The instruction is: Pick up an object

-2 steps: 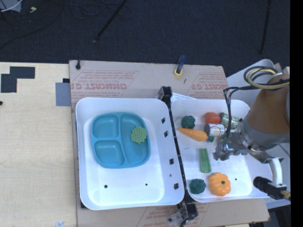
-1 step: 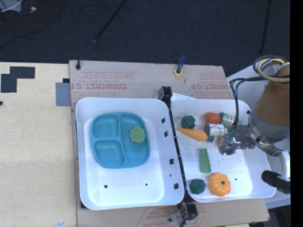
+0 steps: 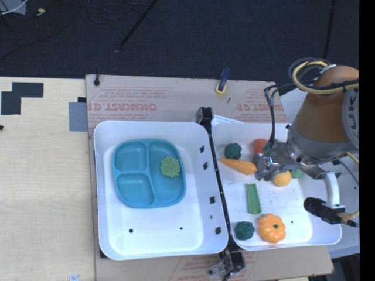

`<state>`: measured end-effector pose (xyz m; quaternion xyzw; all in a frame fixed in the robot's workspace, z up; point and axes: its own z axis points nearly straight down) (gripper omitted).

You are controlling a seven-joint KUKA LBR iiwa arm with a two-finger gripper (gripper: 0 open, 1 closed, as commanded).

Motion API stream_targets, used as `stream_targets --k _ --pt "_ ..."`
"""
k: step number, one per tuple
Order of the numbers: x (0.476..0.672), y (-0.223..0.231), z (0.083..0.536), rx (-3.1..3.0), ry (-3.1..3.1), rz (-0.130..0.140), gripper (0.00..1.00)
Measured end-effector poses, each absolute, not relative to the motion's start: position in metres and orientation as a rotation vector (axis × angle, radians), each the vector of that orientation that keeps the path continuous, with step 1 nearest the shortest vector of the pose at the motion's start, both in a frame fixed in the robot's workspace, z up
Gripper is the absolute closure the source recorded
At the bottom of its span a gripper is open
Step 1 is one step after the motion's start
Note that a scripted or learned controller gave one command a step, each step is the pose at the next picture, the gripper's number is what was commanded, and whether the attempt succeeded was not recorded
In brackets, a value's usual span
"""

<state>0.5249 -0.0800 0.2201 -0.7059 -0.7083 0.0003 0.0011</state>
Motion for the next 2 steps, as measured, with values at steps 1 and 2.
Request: stream_targets --k 1,2 --pt "0.565 -0.036 0.223 -2.216 -2.226 0.001 1.00" --pt "0.577 -0.030 0.223 -2.218 -2.222 0.002 1.00"
